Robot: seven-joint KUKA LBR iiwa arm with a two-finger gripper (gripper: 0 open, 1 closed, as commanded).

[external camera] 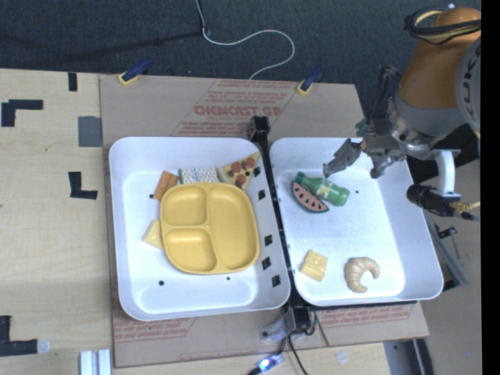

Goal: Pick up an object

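A dark grey carpet (94,14) covers the floor along the far side, with a thin white cable (250,37) looping across it. The bench is light wood (47,233) with black marks (78,186) on its left part, and a brown cardboard sheet (226,108) with red print lies on top, held at its far edge by two blue and yellow clamps (134,72). The light is even and soft, without hard shadows.
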